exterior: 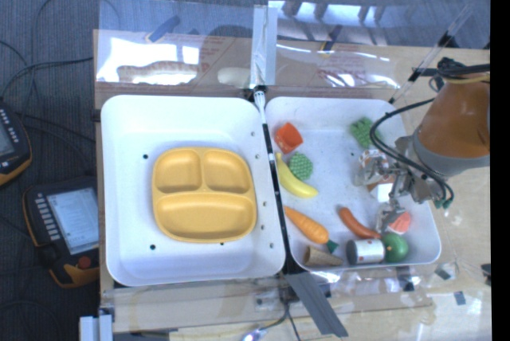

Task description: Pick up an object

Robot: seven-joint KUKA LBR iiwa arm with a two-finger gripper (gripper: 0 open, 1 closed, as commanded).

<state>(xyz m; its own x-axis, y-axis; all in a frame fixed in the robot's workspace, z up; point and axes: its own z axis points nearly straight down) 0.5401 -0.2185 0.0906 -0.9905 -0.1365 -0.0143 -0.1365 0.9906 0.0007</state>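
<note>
Closest to the viewer, along the near wall of the right bin [335, 266], sit a brown cone-shaped piece [320, 255], a small silver can [367, 251] lying on its side and a green round fruit [396, 248], the can touching the fruit. Just behind them lie an orange carrot [307, 226] and a reddish sausage-like piece [355, 223]. A yellow banana [294, 182] lies near the bin's left wall, with a green round ridged piece [300, 166] touching it and an orange-red block [288, 136] beyond that. A green leafy piece [363, 130] rests toward the far right corner. The grey arm, with its orange band [456, 124], reaches in from the right and covers that side of the bin; black cables loop across it. Its end effector [392, 190] hangs low over the bin's right half, a tangle of metal parts hard to make out, and I cannot tell whether it is wide, narrow or holding anything. A red-and-white piece [398, 221] lies just below it, partly hidden. The left bin [127, 172] holds a yellow divided tray [204, 194] with three compartments. Clear plastic panels [263, 45] stand behind both bins on the bench [466, 252], throwing glare. On the floor at left sit a tablet-like device [64, 224] and another device [12, 140] cut off by the edge.
</note>
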